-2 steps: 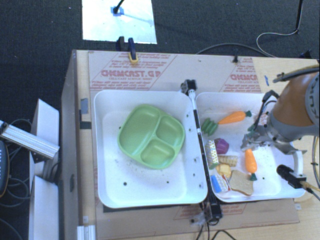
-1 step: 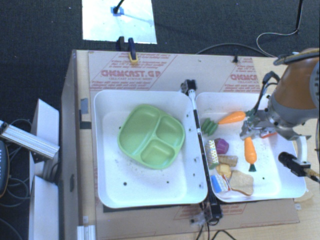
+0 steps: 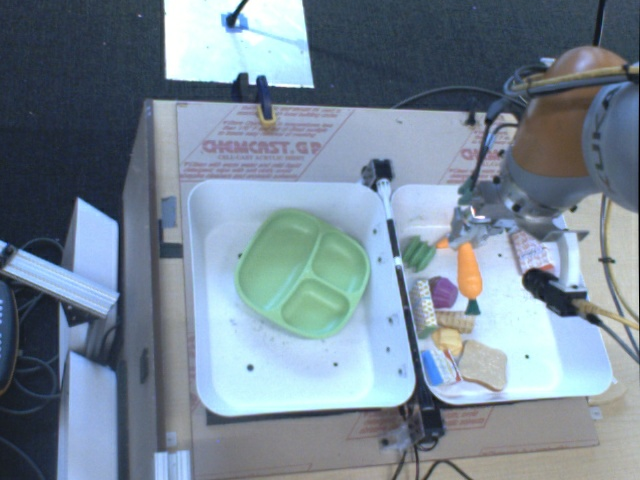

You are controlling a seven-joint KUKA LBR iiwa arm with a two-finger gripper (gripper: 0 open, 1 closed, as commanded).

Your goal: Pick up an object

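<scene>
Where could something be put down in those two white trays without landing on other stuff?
Left bin: bare floor rings the green plate, widest toward its near wall. Right bin: bare right of the bread; crowded along the divider around the carrot.

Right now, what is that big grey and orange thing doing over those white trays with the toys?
That is a robot arm, photographed from above by one fixed camera. It reaches in from the right. Two shallow white bins sit side by side. The left bin holds a green divided plate. The right bin holds toy food: an orange carrot, a slice of bread, a purple piece and a green piece. Its gripper hovers just above the carrot's top. I cannot tell that it holds anything.
</scene>
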